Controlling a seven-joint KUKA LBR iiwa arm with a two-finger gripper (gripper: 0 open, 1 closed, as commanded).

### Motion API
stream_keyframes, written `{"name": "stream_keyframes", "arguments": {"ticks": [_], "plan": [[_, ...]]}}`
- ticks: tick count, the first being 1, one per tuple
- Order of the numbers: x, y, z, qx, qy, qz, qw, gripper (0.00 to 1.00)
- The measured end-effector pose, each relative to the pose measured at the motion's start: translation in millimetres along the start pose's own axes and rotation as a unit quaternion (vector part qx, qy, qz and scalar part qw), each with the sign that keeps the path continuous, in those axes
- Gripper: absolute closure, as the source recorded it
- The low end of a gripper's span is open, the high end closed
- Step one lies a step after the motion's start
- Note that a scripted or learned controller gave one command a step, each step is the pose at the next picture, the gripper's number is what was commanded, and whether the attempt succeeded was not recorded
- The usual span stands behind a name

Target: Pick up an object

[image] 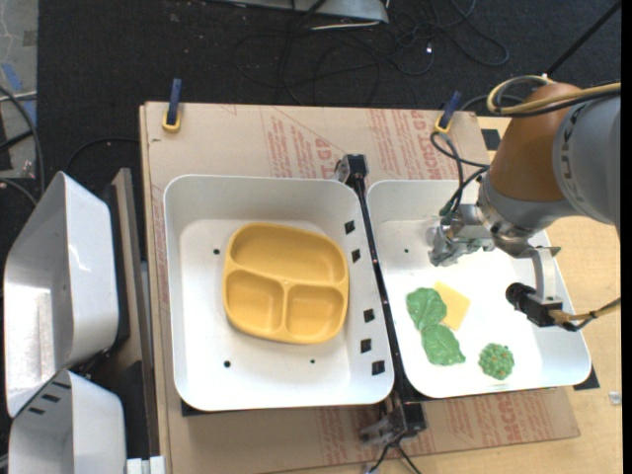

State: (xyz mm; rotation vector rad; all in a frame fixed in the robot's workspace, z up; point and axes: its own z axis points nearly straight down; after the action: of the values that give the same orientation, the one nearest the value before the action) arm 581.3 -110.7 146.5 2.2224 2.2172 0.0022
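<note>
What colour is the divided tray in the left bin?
The divided tray is yellow-orange, plain with no pattern, seen clearly in the camera view.

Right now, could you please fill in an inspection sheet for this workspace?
Surface: cardboard-topped bench bearing two shallow white bins, left bin and right bin.
Job's things: two green leafy pieces, a yellow flat piece and a green knobbly ball in the right bin.
Clutter: yellow divided plate in the left bin.
Grippers: pincer low over the right bin's upper part, above the green pieces; nothing seen between its fingers.
Cables: black leads on the floor behind the bench.
Surroundings: white tubs at left.
</note>
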Motion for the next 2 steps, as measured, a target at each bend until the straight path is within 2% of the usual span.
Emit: {"name": "stream_keyframes", "arguments": {"ticks": [1, 2], "plan": [[-4, -4, -60, 0.000, 0.000, -0.001, 1.0000, 1.00], [-1, 5, -120, -0.002, 0.000, -0.003, 1.0000, 1.00]]}}
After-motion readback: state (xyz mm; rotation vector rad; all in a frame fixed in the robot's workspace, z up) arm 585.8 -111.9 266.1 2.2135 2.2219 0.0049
